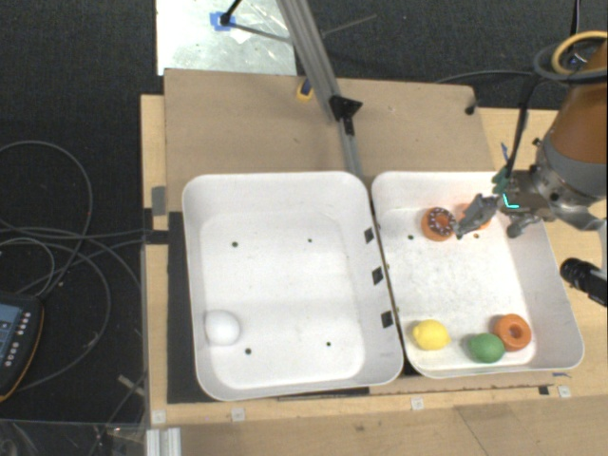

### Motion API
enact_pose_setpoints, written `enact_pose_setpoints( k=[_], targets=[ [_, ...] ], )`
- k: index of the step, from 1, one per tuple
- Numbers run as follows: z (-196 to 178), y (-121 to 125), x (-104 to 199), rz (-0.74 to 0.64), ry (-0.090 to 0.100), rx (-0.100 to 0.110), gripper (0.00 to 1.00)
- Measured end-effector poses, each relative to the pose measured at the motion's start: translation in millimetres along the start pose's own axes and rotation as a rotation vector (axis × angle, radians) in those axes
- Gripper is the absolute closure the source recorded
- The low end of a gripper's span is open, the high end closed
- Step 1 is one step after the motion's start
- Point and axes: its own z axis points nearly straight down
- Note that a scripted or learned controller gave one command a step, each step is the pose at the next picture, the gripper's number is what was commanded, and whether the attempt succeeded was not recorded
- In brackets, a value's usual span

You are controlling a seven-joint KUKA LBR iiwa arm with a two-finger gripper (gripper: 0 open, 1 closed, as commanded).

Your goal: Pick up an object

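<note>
- Counter (285, 122): a tan board carrying two shallow white bins side by side, so that objects stay contained within reach of the arm.
- Left white bin (285, 193): holds a small white ball (222, 327) near its front-left corner.
- Right white bin (546, 283): holds the likelier targets. A brown sprinkled doughnut-shaped toy (438, 223) lies near the back wall; a yellow lemon-shaped toy (430, 335), a green round toy (486, 348) and an orange ring-shaped toy (514, 332) sit along the front wall, close together.
- Grey arm with orange band (581, 126): enters from the right, wrist bent down and leftward over the back of the right bin.
- Pincer (472, 218): lowered just beside the doughnut toy, on its right; something orange shows at its tip. Whether it is released or clenched cannot be told, and no object is plainly seen between its fingers.
- Judgement: the doughnut toy appears to be the intended pick.
</note>
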Motion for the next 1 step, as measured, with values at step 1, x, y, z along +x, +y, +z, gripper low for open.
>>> enact_pose_setpoints(
  k=[1],
  targets=[
    [-2.1, 0.7, -0.2, 0.003, -0.001, -0.005, 0.0]
  ],
)
